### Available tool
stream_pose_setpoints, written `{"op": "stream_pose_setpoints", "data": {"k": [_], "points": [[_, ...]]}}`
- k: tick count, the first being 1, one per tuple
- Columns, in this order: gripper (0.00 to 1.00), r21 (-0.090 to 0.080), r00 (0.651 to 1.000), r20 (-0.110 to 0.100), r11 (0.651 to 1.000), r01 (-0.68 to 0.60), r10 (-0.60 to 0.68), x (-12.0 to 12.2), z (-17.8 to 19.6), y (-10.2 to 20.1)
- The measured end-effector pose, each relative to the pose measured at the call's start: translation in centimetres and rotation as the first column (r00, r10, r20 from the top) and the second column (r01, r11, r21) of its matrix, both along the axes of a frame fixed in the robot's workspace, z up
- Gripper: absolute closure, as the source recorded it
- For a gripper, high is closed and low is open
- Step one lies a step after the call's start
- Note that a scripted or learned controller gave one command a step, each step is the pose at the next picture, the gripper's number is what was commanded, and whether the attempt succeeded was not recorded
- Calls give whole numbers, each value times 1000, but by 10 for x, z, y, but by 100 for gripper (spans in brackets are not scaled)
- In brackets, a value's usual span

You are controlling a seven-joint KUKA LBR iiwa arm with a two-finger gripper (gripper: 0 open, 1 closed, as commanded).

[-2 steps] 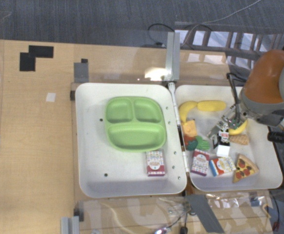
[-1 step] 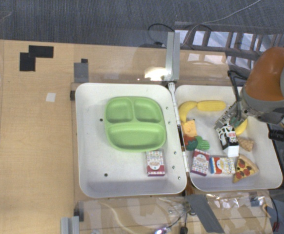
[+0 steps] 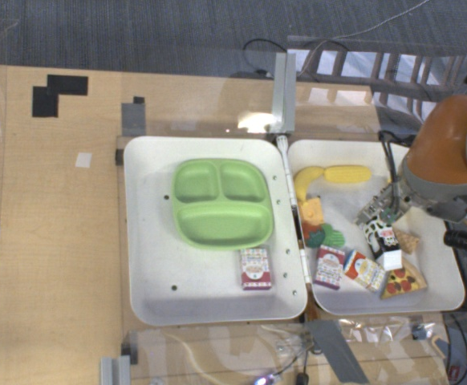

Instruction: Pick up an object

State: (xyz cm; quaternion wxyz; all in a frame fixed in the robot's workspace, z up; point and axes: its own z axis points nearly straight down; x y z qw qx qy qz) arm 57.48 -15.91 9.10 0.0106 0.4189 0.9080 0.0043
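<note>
Green divided plate [image 3: 221, 203], yellow banana [image 3: 307, 178], white bins [image 3: 149, 295]

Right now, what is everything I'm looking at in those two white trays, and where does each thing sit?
white bins: two, side by side on the bench.
divided plate: one, green, left bin.
small carton: one, red and white, left bin, below the plate.
banana: one, yellow, right bin, top.
yellow toy food: one, beside the banana.
orange block: one, right bin, left side.
green toy: one, below the block.
cartons: two or three, right bin, bottom.
pizza slice: one, bottom right.
arm: grey and orange, over the right bin.
gripper: one, low among the toys.
</note>
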Motion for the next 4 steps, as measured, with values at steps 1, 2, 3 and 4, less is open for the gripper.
{"op": "stream_pose_setpoints", "data": {"k": [1, 2, 3, 4], "points": [[100, 3, 982, -18, 982, 189, -189, 63, 93, 152], [100, 1, 981, -20, 981, 192, -192, 53, 92, 88], [100, 2, 936, -20, 936, 352, -351, 63, 20, 63], [100, 2, 920, -18, 920, 391, -391, 92, 24, -10]]}}
